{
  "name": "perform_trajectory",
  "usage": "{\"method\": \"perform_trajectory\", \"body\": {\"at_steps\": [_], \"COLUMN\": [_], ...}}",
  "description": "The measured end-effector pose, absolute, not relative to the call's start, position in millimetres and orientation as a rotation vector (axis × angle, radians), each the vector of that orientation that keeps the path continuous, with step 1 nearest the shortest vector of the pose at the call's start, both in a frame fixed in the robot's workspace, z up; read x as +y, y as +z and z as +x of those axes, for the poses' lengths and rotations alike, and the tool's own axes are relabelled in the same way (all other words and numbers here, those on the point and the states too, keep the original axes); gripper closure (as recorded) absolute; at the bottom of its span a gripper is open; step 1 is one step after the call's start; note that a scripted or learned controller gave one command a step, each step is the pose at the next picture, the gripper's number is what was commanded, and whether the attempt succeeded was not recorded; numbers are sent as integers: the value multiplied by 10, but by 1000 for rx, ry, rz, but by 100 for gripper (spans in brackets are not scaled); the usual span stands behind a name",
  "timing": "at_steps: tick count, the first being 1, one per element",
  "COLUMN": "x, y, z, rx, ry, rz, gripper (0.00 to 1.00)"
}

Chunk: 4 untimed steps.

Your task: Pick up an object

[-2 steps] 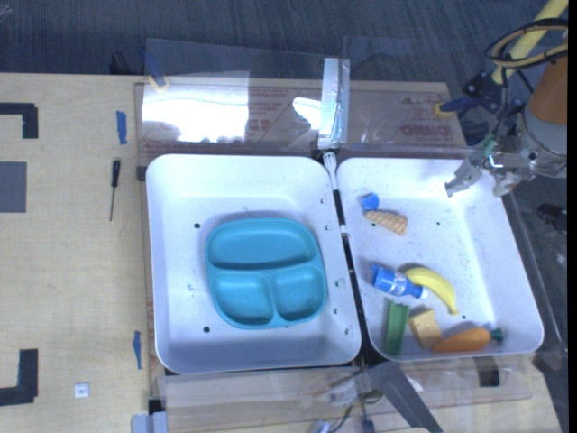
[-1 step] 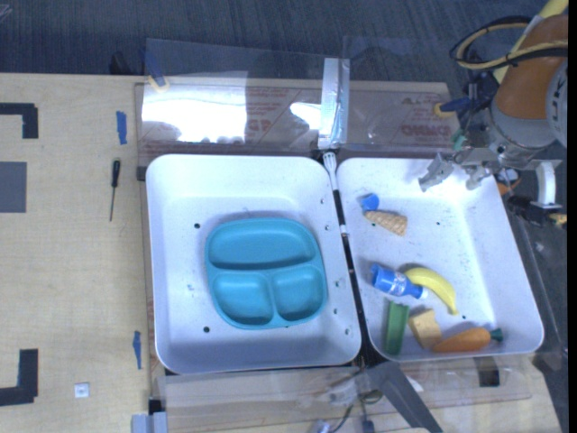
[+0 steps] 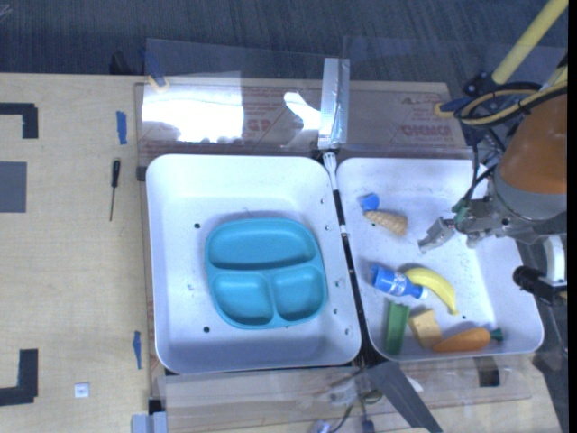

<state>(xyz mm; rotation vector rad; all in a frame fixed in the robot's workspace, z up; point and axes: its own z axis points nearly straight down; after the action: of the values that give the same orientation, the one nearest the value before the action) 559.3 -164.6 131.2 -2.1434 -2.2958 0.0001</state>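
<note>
The arm (image 3: 534,165) enters from the right edge of the frame, at mid-height, its orange band showing as a broad rounded mass at the upper right with the grey wrist just below it. From there the wrist reaches left and slightly down toward the centre right of the frame. The gripper (image 3: 433,235) sits at its left end, its 2 fingers slanting down-left. Whether anything lies between them cannot be told.
</note>
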Motion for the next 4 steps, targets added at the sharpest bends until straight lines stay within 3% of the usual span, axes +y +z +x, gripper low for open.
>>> {"method": "perform_trajectory", "body": {"at_steps": [1, 2, 3, 4], "x": [-1471, -1498, -1503, -803], "y": [1805, 878, 990, 2226], "z": [4925, 5124, 5137, 5226], "rx": [-2316, -2300, -2302, -2236], "ry": [-3, -8, -11, -14], "rz": [-2125, -2151, -2156, -2217], "gripper": [0, 0, 100, 100]}}
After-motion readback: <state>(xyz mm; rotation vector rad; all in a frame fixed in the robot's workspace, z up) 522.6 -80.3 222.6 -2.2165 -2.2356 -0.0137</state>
